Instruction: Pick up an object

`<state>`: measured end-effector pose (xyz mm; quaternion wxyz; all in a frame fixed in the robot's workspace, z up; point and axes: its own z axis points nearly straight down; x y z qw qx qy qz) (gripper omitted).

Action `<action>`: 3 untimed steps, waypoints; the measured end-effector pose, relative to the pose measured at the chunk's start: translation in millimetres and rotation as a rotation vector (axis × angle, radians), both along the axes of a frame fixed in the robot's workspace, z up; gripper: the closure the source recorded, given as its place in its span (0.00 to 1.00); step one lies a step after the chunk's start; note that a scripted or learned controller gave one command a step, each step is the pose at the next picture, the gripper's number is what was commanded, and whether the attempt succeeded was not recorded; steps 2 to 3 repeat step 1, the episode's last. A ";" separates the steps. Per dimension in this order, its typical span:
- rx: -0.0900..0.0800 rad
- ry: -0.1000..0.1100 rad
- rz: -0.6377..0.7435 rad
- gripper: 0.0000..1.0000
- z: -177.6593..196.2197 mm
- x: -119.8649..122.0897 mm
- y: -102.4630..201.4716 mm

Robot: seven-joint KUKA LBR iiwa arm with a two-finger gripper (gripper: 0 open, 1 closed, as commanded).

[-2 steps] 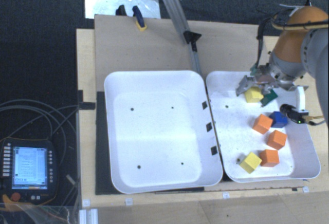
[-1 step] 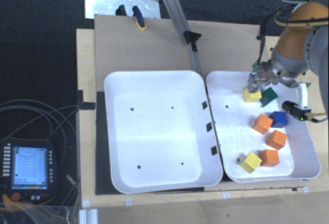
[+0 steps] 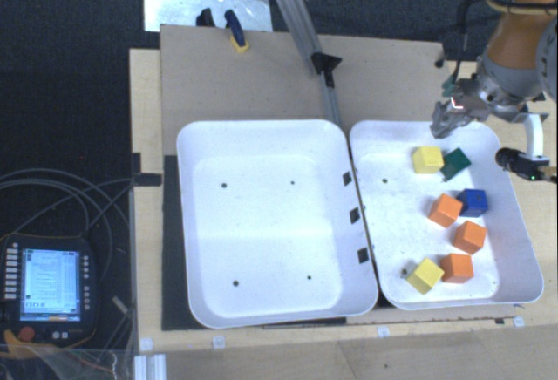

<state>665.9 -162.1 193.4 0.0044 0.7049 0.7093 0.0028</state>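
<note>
Camera view. The arm [image 3: 521, 38] enters from the right, with its orange band above the wrist. The gripper [image 3: 447, 125] hangs over the far edge of the right bin [image 3: 514, 282], just beyond the nearest blocks. At this resolution the tool tip is a small dark cluster; whether it is spread or closed cannot be told, and no object is visible in it.

Right bin contents, far to near:
- Yellow block [image 3: 427, 159], just beside the gripper on its near side.
- Green block [image 3: 455, 163], touching or nearly touching the yellow block on its right.
- Blue block [image 3: 472, 200], with an orange block [image 3: 445, 209] against its left side.
- A second orange block [image 3: 469, 236], just nearer than the blue block.
- A third orange block [image 3: 457, 268], with a second yellow block [image 3: 425, 274] beside it on the left.

All blocks rest on the bin floor.

The left bin [image 3: 196, 152] adjoins the right bin. A teach pendant [image 3: 48, 287] lies at lower left, off the bench.
</note>
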 end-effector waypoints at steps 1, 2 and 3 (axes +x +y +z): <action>0.000 0.000 0.000 1.00 58.9 11.2 -3.6; 0.000 0.000 0.000 1.00 58.9 11.2 -3.6; 0.000 0.000 0.000 1.00 58.9 11.2 -3.6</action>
